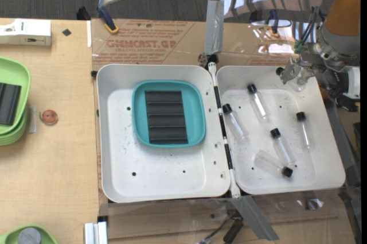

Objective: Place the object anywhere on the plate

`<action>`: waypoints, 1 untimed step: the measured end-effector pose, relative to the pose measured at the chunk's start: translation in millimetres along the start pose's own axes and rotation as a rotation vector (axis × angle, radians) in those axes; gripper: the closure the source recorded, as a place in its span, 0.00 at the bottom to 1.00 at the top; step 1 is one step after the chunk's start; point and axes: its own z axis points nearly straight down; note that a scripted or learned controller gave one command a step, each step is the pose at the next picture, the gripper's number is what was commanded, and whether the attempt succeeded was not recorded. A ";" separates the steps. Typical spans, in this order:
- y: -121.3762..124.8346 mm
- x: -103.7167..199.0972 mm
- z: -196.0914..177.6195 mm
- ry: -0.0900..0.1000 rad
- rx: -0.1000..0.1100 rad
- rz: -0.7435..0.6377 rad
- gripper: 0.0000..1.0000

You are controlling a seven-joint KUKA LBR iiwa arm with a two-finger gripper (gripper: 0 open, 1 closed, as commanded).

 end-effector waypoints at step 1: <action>0.1 0.0 -0.2 0.000 0.000 0.000 0.00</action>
